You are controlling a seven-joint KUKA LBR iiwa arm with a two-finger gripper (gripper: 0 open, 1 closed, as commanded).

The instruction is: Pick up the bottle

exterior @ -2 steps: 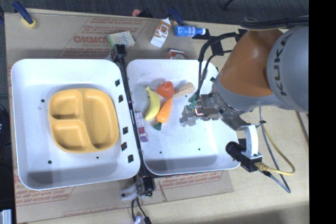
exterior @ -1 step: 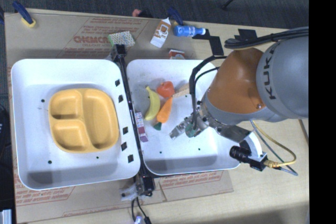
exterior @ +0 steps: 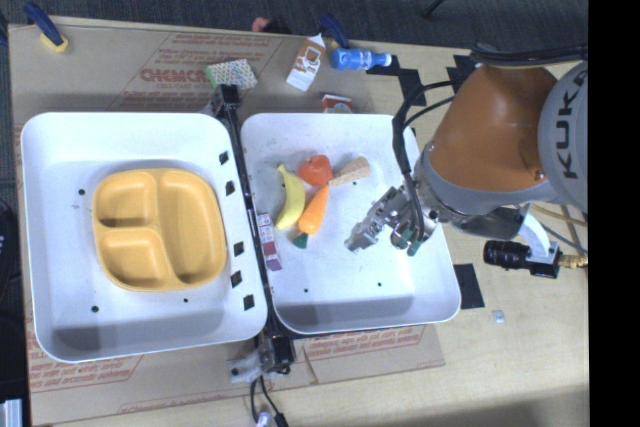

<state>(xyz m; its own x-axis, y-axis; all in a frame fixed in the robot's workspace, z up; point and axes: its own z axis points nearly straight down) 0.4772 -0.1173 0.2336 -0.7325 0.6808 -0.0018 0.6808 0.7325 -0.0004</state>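
The pincer (exterior: 378, 227) is hanging low inside the right bin (exterior: 340, 300), toward that bin's right wall, and from this slant I cannot tell how it is set. The grey arm (exterior: 500, 140) with its orange band is reaching in over the right bin's right rim. The bottle (exterior: 360, 60), blue with a pale cap end, is lying on its side on the surface (exterior: 520, 355) just beyond the right bin's far rim, well apart from the pincer. Inside the right bin, left of the pincer, a banana (exterior: 291, 198), a carrot (exterior: 314, 211), a red tomato (exterior: 316, 169) and a tan bread piece (exterior: 350, 173) are sitting clustered together. Left of the right bin, the left bin (exterior: 50, 305) is carrying a yellow divided plate (exterior: 160, 227). A small carton (exterior: 307, 63) is lying just left of the bottle.
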